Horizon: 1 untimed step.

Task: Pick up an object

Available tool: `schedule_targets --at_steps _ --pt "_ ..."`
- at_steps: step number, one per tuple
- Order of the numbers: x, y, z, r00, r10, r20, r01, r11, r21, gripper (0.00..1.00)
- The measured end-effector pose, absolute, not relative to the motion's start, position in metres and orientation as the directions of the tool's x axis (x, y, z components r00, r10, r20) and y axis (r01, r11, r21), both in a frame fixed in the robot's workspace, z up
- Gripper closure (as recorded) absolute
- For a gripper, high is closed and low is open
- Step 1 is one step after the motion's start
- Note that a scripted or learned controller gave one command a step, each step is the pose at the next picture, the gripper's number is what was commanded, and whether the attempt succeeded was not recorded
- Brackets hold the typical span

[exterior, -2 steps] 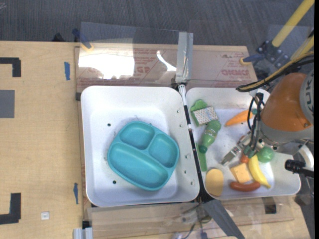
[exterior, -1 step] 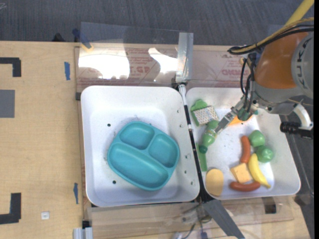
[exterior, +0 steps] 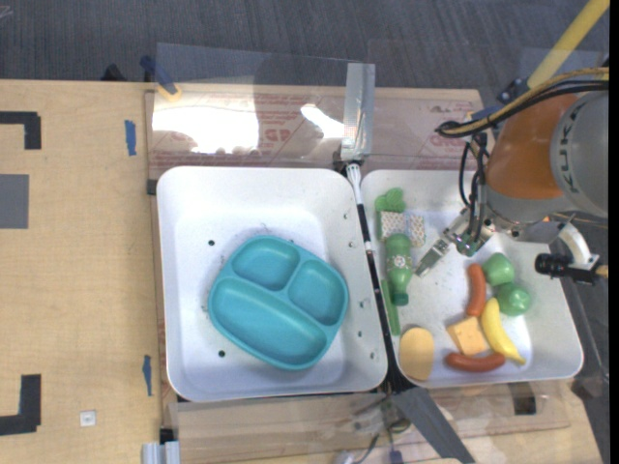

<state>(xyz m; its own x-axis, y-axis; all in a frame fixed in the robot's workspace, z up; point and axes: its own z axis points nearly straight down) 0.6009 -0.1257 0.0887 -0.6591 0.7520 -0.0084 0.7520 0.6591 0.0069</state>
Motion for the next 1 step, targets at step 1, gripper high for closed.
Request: schedule_targets --at_steps 1 --pt "0.6658 -0.0742 0.192 -0.699 0.715 -0.011 0.715 0.699 0.011 0.0"
